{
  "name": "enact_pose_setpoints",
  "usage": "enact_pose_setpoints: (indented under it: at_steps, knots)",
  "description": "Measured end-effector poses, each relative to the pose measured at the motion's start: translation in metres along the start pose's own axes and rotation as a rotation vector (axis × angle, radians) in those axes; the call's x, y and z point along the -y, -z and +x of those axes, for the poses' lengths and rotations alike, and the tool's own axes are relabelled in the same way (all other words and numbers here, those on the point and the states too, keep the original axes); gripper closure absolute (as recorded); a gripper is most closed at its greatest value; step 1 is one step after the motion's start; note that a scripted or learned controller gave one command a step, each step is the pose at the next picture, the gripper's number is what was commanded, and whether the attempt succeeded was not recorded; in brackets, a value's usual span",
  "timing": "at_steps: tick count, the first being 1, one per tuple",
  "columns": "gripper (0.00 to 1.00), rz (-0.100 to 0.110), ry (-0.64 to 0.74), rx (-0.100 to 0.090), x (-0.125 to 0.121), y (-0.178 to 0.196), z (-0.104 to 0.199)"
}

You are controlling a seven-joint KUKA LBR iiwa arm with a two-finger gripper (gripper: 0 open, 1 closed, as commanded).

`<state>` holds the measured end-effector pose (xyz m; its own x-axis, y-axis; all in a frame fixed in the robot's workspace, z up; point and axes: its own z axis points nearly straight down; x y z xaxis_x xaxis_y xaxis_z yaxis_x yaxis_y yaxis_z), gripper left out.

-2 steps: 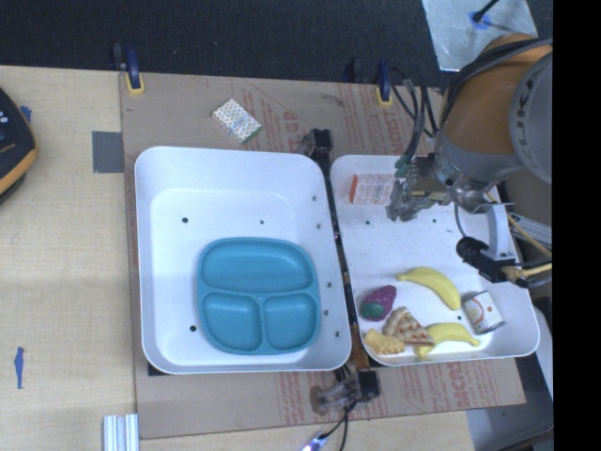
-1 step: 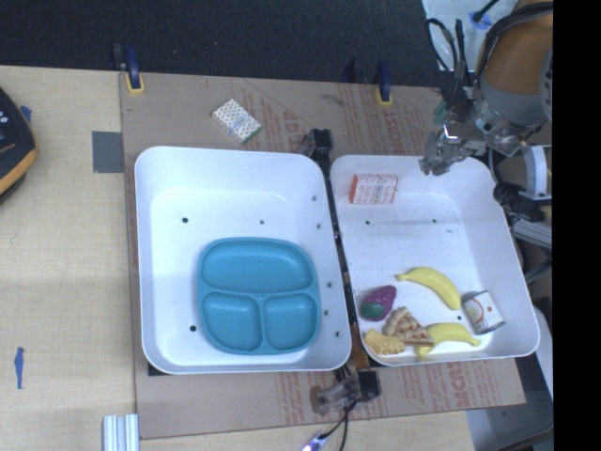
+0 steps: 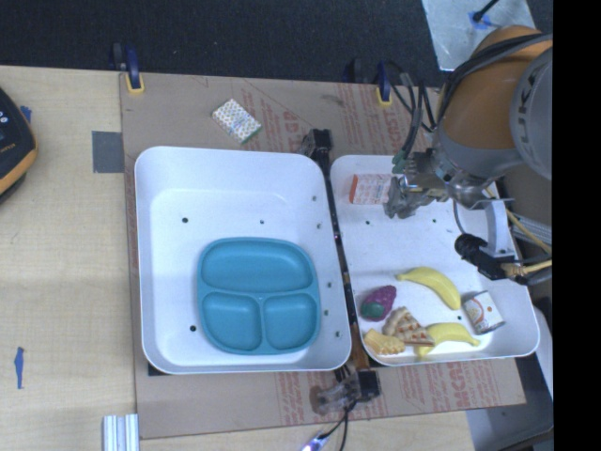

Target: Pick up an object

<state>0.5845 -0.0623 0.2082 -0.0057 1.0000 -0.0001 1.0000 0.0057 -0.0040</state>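
1. nearest, along the lower edge of the right bin [image 3: 526, 346], lies a row of play food: a yellow wedge [image 3: 382, 344], a tan waffle-like piece [image 3: 406, 325] just beside it, and a small banana [image 3: 452, 335] stretching rightward from them.
2. just above that row sit a purple and green piece [image 3: 378, 302] on the left, a larger banana [image 3: 432, 285] slanting across the middle, and a small can [image 3: 483, 312] tilted on its side near the bin's right wall.
3. beside all this, the left bin [image 3: 160, 252] holds a blue divided plate [image 3: 258, 294], flat on the floor toward the near side, with three compartments facing up.
4. farther back in the right bin, a small orange and white box [image 3: 368, 189] rests close to the far left corner.
5. right beside that box, the gripper [image 3: 406, 200] hangs low over the bin floor; nothing shows between its fingers, and whether they are spread or closed cannot be made out from this angle.
6. behind it, the grey arm [image 3: 488, 111] with its orange band reaches in from the right, cables trailing down to a black part [image 3: 481, 255] near the bin's right side.
7. farthest, on the brown board [image 3: 282, 111] beyond the left bin, lies a small patterned packet [image 3: 236, 119].
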Motion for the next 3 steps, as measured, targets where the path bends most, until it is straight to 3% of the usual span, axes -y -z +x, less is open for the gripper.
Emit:
enact_pose_setpoints:
  at_steps: [1, 2, 3]
  knots:
    - [1.00, -0.003, -0.004, 0.001, -0.042, 0.057, -0.093]
    - [1.00, 0.000, -0.001, 0.000, -0.014, 0.040, -0.072]
    - [0.00, 0.000, -0.001, 0.001, -0.015, 0.041, -0.072]
